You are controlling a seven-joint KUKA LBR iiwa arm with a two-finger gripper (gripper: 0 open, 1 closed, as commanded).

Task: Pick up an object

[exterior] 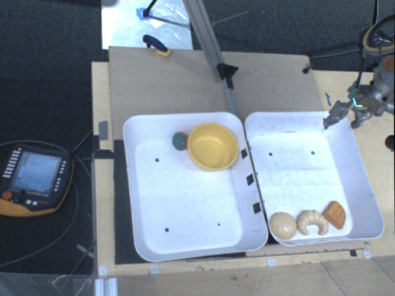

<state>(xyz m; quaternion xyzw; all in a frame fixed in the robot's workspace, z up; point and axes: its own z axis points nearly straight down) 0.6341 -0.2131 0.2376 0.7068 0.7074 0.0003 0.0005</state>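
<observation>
Camera view — fingers (344, 116) spread over right bin's (364, 165) far corner.

1. Both bins (185, 227) are seen as plain white with small dark dots.
2. The bowl (213, 147) is coloured yellow.
3. The ball (179, 141) is coloured dark teal.
4. The bun (283, 225) is shown pale beige, the croissant (313, 221) tan, the waffle (335, 214) orange-brown.
5. The surface (185, 82) is coloured cardboard brown.

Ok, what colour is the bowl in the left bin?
Yellow. The bowl sits at the left bin's upper right, clearest in the camera view.
</observation>
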